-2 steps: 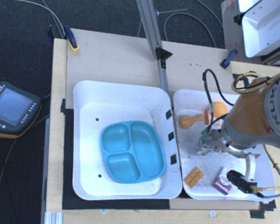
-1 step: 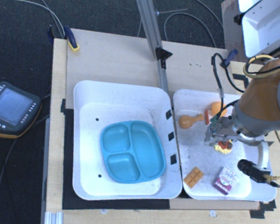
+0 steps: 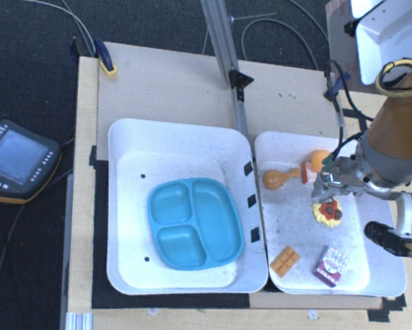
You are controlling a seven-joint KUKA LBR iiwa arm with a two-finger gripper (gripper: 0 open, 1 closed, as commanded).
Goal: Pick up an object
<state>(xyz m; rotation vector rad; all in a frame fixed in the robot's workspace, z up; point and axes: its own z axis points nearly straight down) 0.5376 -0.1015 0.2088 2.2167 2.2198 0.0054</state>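
Gripper (image 3: 325, 196) sits right of centre in the frame, over the right bin (image 3: 376, 282), hanging from the grey arm (image 3: 401, 136) with its orange band, which enters from the upper right. Finger state: cannot tell from this angle. Nothing visibly held.

Directly under and just below the gripper: a small yellow-and-red toy (image 3: 328, 212), lying on the bin floor. Whether the gripper touches it cannot be told.

Just left of the gripper, toward the bin's upper left: a tan pear-shaped piece (image 3: 279, 178), lying on its side. Beside it, upper side of the gripper: an orange ball (image 3: 316, 161) with a small red bit against it.

Lower part of the right bin: an orange-brown block (image 3: 284, 260) near the left wall; to its right, apart from it, a pink-purple packet (image 3: 332, 266).

Left bin (image 3: 125, 211), centre-left of frame, touching the right bin along a shared edge: holds a blue three-section plate (image 3: 196, 223), tilted diagonally, sections bare.

Bench (image 3: 163, 84) tan. Far left of frame, off the bench: a pendant (image 3: 12, 160) with screen on dark floor.
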